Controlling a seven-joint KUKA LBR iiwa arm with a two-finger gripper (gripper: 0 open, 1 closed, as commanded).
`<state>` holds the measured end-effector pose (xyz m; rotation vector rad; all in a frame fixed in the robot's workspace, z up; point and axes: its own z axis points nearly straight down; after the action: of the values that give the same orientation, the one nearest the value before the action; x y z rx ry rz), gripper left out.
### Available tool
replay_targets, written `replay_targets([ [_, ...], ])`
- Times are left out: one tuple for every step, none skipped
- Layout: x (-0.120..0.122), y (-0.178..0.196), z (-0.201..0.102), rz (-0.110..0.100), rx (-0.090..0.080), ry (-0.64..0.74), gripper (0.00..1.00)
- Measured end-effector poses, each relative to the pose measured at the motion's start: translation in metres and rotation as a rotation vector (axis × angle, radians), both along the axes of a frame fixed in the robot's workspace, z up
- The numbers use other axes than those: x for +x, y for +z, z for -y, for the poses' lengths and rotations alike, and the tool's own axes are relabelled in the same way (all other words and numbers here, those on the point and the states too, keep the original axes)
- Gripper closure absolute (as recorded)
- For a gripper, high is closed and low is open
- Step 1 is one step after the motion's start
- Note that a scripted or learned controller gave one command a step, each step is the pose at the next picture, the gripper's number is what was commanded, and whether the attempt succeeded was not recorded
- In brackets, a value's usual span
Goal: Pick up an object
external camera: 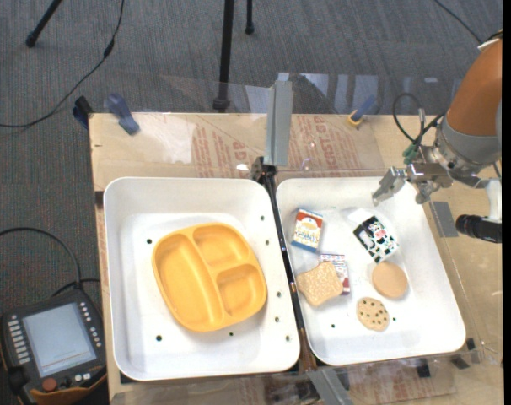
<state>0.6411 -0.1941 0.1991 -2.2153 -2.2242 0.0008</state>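
Note:
The right bin holds several toy foods. A small blue and orange carton lies near its left wall. A black-and-white cow-pattern carton lies in the middle. Below them are a toast slice, a small red-edged packet, a tan round disc and a chocolate-chip cookie. My gripper hangs over the bin's upper right corner, above and to the right of the cow carton. It is open, with nothing between its fingers.
In the left bin lies a yellow divided plate. A grey upright post stands behind the seam between the bins. A teach pendant sits on the floor at the lower left, and tripod legs stand behind the bench.

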Motion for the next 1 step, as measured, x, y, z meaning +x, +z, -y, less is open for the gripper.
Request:
replay_targets([
  [-0.0196,-0.1133,0.0127,-0.001,0.007,0.085,0.0],
])
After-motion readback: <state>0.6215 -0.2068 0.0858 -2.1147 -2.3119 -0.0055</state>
